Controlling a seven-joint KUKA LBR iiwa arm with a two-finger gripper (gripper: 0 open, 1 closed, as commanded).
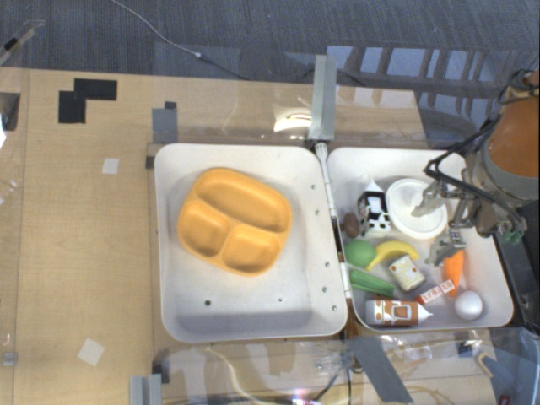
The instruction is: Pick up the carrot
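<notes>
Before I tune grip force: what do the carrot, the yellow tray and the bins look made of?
Carrot: probably moulded plastic toy; uniform orange, smooth surface.
Yellow tray: likely plastic, semi-matte; rounded moulded compartments, soft highlights.
Bins: look like rigid white plastic or coated sheet, slightly glossy; the picture can't settle which.

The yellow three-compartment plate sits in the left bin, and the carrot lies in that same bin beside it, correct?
Not quite. The camera view shows the carrot in the right bin, near the gripper. The yellow plate is indeed in the left bin.
</notes>
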